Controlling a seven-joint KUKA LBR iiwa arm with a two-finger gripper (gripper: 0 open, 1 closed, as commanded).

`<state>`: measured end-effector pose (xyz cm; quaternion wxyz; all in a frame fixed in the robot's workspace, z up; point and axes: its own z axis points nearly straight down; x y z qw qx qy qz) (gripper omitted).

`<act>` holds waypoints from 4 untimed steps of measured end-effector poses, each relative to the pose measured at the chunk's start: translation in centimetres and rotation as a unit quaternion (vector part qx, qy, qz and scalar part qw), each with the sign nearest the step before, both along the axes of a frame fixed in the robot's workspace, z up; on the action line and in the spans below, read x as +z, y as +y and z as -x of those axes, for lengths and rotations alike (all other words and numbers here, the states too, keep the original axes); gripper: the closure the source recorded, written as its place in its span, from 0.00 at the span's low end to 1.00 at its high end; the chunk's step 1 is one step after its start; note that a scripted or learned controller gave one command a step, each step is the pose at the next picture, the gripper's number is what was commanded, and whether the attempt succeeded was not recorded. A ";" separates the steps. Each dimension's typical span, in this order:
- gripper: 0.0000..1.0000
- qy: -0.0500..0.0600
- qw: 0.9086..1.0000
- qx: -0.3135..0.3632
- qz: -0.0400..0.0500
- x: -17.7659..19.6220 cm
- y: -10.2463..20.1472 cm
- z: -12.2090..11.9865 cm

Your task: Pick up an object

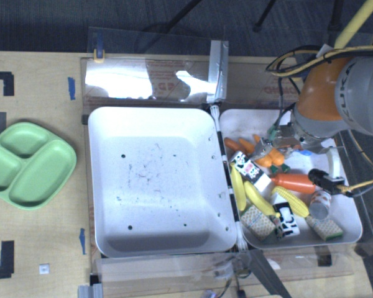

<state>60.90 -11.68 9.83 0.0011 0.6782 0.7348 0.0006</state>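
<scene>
The right bin (354,227) holds a heap of small items. Among them are an orange carrot (293,182), two yellow bananas (239,189) side by side, a black and white block (247,166), small orange pieces (242,146) and a tan sponge (256,221). My gripper (273,144) is low over the back of this bin, just above the orange pieces and close to the black and white block. The grey arm with its orange band (320,98) hides much of the bin's back right corner. I see nothing lifted off the heap.
The left bin (155,166) lies beside the right one, sharing a middle wall (227,166). A green divided plate (28,163) rests on the bench at far left. A clear upright panel (149,79) stands behind the left bin. Cables (292,64) hang near the arm.
</scene>
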 end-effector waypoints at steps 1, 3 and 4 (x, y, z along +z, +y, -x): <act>0.00 0.000 1.000 -0.029 0.000 6.4 -3.6 0.7; 0.00 0.001 0.998 0.058 0.000 5.2 -0.8 0.9; 0.00 0.000 1.000 0.020 0.000 9.1 1.7 1.6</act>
